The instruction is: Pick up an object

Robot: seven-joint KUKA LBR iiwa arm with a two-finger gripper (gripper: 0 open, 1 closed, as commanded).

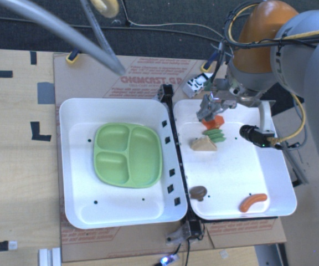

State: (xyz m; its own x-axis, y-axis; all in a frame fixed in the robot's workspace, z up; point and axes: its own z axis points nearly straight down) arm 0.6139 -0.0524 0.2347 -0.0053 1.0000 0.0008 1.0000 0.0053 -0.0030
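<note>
The gripper [210, 111] hangs low over the far part of the right bin [270, 170], right above a small orange-red piece [218, 121] and a green ridged piece [215, 134]; from this angle I cannot tell how its jaws stand or whether they have anything. Just in front of these lies a tan wedge [203, 144], while a brown lump [197, 192] and an orange sausage [252, 201] sit near the bin's near edge. The left bin [76, 165] holds a green divided plate [128, 154].
</note>
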